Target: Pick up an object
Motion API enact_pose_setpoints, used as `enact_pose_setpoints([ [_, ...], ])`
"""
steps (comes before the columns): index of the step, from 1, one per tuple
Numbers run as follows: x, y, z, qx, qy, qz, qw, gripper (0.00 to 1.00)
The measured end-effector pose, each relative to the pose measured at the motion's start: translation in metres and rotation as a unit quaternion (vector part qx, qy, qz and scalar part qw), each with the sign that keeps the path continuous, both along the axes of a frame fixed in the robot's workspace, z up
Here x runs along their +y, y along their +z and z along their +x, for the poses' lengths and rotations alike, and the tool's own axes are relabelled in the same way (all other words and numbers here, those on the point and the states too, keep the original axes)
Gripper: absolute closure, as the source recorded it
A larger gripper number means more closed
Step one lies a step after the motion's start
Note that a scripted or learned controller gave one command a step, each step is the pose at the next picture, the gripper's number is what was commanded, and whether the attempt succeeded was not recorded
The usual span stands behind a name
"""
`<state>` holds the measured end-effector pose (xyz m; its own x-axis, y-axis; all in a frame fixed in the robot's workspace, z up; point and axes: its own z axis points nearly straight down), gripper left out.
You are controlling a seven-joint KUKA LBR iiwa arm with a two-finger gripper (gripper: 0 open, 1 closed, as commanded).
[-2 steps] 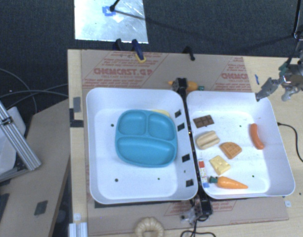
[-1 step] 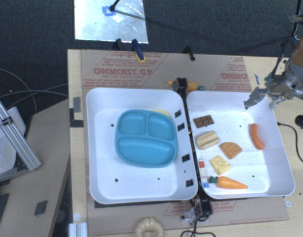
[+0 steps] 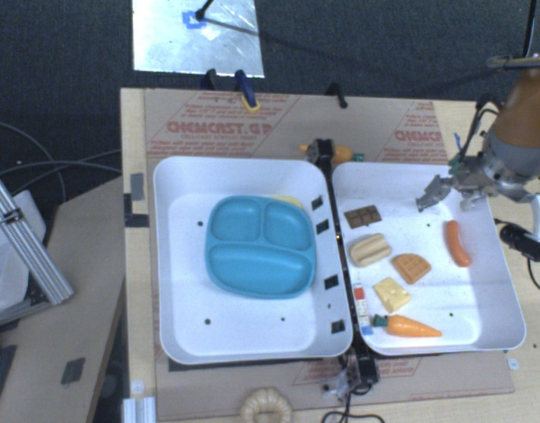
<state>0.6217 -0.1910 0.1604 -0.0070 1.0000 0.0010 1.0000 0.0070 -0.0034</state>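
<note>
The right bin (image 3: 503, 311) holds several toy foods: a brown chocolate bar (image 3: 362, 216), a bread roll (image 3: 369, 248), a waffle (image 3: 410, 267), a cheese wedge (image 3: 391, 293), a carrot (image 3: 413, 327) and a red sausage (image 3: 458, 242). My gripper (image 3: 449, 200) hangs over the bin's far right part, above the sausage and to the right of the chocolate bar. Its fingers (image 3: 427, 199) are spread open with nothing between them.
In the left bin (image 3: 177, 324) lies a blue divided plate (image 3: 259, 245), with a yellow item (image 3: 290, 201) peeking out behind it. A black divider (image 3: 336, 236) runs between the bins. A silver sheet (image 3: 197, 25) lies beyond the bench.
</note>
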Motion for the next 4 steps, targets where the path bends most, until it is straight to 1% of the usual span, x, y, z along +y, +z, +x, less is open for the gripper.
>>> enact_pose_setpoints([
  [1, -0.005, -0.045, -0.005, -0.001, -0.003, -0.0006, 1.0, 0.0],
  [2, -0.004, -0.077, -0.005, -0.001, -0.003, -0.0005, 1.0, 0.0],
  [3, -0.005, -0.064, -0.003, -0.004, -0.002, -0.0012, 1.0, 1.0],
  [4, -0.003, -0.016, -0.009, -0.005, -0.004, -0.0013, 1.0, 1.0],
])
